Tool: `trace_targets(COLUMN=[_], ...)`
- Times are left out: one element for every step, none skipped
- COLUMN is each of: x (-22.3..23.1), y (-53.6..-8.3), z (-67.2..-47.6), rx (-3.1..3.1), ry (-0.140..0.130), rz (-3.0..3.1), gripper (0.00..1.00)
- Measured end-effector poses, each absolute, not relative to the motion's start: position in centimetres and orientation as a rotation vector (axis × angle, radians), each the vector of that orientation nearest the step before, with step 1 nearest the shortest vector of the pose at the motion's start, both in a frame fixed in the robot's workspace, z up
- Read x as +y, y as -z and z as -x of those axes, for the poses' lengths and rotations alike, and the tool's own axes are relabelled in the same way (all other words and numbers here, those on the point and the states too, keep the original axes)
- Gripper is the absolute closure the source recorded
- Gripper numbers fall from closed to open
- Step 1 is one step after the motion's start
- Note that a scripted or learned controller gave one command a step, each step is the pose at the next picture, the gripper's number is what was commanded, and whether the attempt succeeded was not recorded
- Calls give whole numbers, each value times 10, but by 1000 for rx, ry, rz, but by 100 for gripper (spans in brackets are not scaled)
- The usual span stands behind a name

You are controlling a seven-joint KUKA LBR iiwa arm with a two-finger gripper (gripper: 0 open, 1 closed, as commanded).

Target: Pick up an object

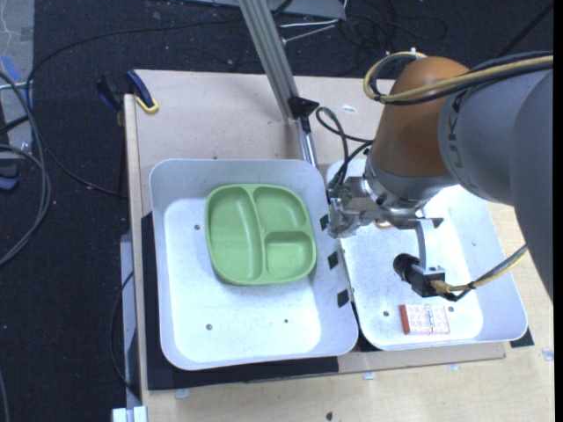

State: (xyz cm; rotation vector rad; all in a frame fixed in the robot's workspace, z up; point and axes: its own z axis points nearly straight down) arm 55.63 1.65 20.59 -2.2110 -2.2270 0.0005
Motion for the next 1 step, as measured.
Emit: trace_targets(x=[67], y=[-208], z=[-542], rx=[-2228], ry=[0], rz=[2210], gripper=[100])
